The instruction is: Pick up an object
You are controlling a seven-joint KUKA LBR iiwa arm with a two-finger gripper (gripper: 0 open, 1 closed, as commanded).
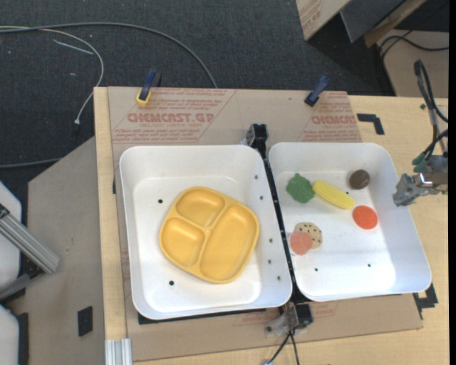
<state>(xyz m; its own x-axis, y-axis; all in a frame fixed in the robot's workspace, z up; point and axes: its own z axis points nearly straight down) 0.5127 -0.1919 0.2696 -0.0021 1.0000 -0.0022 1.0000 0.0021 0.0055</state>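
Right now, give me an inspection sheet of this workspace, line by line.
Surface: bench under a cardboard sheet bearing two white bins side by side.
Job's things: in the right bin, a green toy, yellow corn, brown ball, orange disc and speckled cookie over a pink piece.
Clutter: yellow divided plate in the left bin; two blue clamps at the cardboard's far edge.
Grippers: gripper at the right bin's right rim, holding nothing seen.
Cables: white cable on the dark floor.
Surroundings: cardboard box at top.
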